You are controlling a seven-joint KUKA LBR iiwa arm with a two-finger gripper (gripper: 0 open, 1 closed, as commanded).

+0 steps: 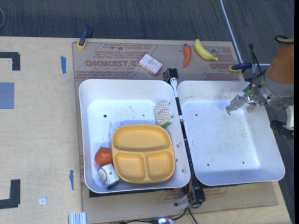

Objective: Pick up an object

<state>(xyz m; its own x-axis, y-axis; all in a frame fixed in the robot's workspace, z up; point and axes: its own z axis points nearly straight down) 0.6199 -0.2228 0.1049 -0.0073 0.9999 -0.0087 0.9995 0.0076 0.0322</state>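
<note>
Gripper (236,104) at right bin's (261,171) far edge, arm cut off; grip state unclear. Tray (142,153) far left, partly hiding can (107,175).

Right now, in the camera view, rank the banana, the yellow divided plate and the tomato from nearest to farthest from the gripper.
1. Banana: on the board behind the right bin, nearest the gripper.
2. Yellow divided plate: in the left bin.
3. Tomato: left of the plate, farthest.
</note>
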